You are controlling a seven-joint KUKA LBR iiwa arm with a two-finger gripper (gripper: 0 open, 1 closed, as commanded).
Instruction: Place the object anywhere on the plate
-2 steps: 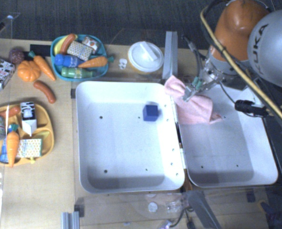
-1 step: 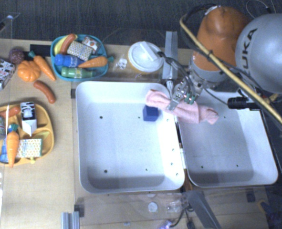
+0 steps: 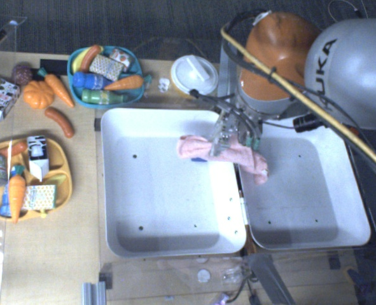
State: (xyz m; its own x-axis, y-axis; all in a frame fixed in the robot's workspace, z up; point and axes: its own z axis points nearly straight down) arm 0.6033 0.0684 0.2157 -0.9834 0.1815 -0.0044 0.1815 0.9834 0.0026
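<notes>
A long, soft pink object stretches across the wall between the left bin and the right bin. Its left end is over the left bin, and its right end droops into the right bin. My gripper comes straight down on its middle, fingers shut on the pink object. A small blue bit shows under its left part. A round white dish sits on the bench behind the bins, just left of the arm.
The bench on the left holds a blue bowl of toy food, a yellow tray of toy food, and loose toys, including an orange pumpkin and a sausage. The arm's bulk overhangs the right bin's back.
</notes>
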